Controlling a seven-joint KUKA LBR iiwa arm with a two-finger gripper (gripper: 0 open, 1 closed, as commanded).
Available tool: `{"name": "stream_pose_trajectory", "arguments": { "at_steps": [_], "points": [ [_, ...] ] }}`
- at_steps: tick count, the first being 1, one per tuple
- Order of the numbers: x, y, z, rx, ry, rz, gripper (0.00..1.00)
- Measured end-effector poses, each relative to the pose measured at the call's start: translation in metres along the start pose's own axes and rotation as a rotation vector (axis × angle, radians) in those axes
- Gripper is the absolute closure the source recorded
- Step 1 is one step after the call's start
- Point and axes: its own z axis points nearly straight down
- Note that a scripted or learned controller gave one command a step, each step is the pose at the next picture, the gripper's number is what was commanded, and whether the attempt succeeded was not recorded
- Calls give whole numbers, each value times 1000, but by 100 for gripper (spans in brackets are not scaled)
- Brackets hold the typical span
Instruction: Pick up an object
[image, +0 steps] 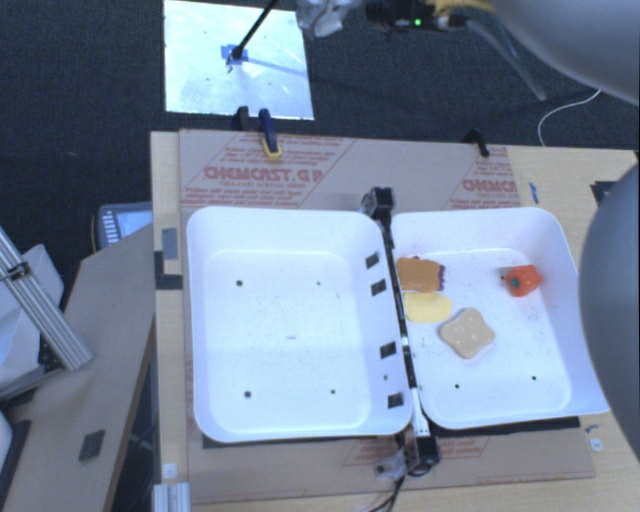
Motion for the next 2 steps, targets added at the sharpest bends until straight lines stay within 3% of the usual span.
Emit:
{"name": "stream_pose_trajectory", "arguments": {
  "at_steps": [1,2],
  "points": [
    [0,0,0,1,0,-1,0],
    [1,0,-11,-2,1,-5,100]
  ]
}}
